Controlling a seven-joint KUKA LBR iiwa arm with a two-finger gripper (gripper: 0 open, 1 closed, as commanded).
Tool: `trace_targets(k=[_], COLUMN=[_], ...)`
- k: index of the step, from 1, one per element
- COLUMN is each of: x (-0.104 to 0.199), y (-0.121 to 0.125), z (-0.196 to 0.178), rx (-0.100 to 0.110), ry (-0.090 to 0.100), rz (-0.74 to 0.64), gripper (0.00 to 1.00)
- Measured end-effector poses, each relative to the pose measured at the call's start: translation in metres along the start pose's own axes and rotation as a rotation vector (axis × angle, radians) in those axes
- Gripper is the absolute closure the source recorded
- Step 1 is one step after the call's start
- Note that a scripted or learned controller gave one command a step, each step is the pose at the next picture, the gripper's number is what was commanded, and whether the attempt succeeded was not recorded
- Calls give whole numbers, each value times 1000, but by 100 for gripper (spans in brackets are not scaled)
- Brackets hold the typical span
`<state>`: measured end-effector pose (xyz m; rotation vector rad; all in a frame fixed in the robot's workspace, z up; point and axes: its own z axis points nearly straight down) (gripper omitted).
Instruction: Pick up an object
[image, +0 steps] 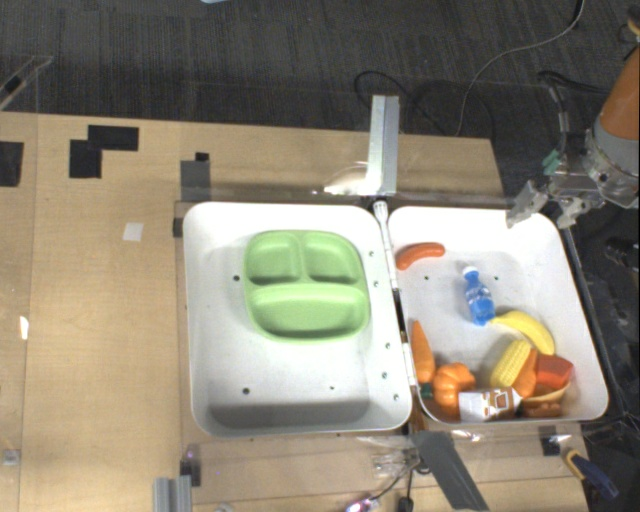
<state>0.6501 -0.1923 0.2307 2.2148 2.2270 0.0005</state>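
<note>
The task stands at the approach step: the end effector (548, 200), its open-or-closed state indeterminable, hovers above the right bin's (560, 250) far corner, and the next move calls for descent onto an object such as the blue bottle (477, 295) mid-bin.

Arm in from right, tool (545, 203) at upper right, fingers apart, nothing btwn them.

Arm (620, 120) cut off by the right edge above the orange band. Gripper (545, 200) too small and blurred to read. Brown item (548, 407) mostly buried under corn (510, 362) and red block (553, 372).
</note>
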Motion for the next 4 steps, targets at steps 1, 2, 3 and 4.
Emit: trace_targets(k=[1, 2, 3, 4], x=[28, 78, 80, 134], y=[-14, -40, -38, -37], z=[137, 142, 133, -11], rx=[-3, -13, -16, -6], ry=[-1, -3, 1, 0], rz=[3, -83, -82, -4], gripper=[0, 0, 100, 100])
